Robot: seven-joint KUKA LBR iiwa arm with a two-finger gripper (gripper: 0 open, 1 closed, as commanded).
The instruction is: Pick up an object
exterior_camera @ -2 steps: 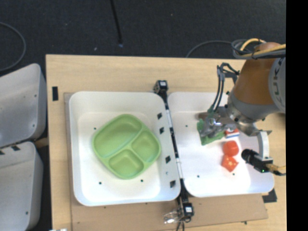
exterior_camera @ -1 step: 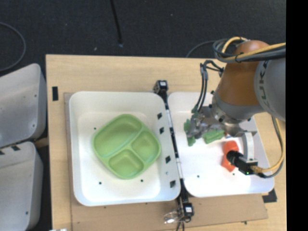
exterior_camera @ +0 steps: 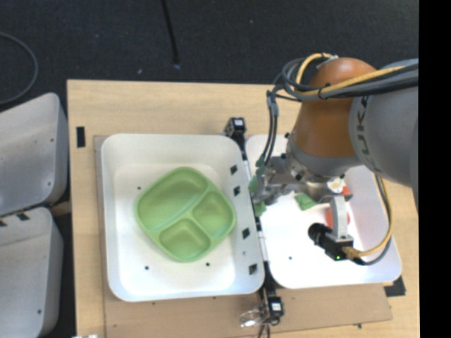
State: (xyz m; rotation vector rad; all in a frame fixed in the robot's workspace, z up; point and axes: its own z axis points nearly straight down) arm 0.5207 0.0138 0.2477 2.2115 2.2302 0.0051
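Objects in the right bin (exterior_camera: 366, 277) sit mostly under the arm (exterior_camera: 331, 118): you can see a green piece (exterior_camera: 306, 202) near the bin's middle and a red-and-white bit (exterior_camera: 341, 217) toward its right edge. Gripper (exterior_camera: 271, 189) hangs low at that bin's left wall; you can't tell its state. Left bin (exterior_camera: 120, 273) holds a green divided plate (exterior_camera: 185, 213) at its middle

A light wooden bench (exterior_camera: 162, 101) stands on dark carpet (exterior_camera: 106, 20); pale grey panels (exterior_camera: 28, 153) sit at left
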